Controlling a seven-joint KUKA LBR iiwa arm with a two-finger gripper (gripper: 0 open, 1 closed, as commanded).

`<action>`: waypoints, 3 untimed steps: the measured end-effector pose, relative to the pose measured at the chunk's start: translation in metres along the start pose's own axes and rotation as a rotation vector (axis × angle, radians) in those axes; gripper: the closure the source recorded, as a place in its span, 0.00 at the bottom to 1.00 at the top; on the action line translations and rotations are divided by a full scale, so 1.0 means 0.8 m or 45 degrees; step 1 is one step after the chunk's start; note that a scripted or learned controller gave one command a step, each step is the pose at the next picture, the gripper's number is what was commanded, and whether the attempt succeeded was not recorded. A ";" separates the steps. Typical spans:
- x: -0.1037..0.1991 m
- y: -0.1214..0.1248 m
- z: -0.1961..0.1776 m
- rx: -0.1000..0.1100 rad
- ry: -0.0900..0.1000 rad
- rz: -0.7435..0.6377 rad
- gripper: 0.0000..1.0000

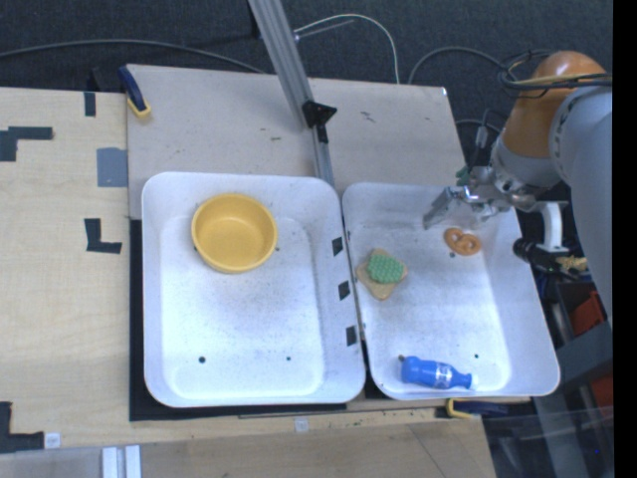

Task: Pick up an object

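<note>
As seen from above, reaches in from the right with the grey arm [589, 147], bent near the orange band [562, 68] and tipped down toward the right bin [523, 317]. Hangs the gripper [450, 207] over the far right part of that bin, pointing down and to the left. Cannot tell if open or shut, since too small and blurry.

Just beside the gripper, a little nearer the camera: a small orange pretzel [461, 240], lying flat on the bin floor. Maybe just apart from the gripper's tip, but hard to be sure.

Near the middle wall of the same bin: a green and tan sponge [383, 272], lying flat. Down at the near edge: a blue bottle [435, 372] on its side, well apart from the gripper.

Over in the left bin [159, 297]: a yellow bowl [234, 231], standing upright in the far part.

Behind the bins: a slanted metal pole [284, 53], and a blue and yellow clamp [134, 91] at the board's far left corner.
</note>
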State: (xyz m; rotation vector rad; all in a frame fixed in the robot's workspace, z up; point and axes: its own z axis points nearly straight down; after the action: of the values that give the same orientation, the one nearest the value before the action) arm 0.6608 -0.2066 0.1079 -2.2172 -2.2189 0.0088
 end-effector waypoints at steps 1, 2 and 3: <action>0.000 0.002 -0.018 -0.008 -0.003 -0.003 1.00; -0.002 0.002 -0.092 -0.009 -0.001 -0.001 1.00; 0.010 0.000 -0.154 -0.015 0.000 -0.002 1.00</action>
State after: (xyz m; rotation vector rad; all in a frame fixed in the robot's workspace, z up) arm 0.6620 -0.1981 0.2311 -2.2211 -2.2270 -0.0039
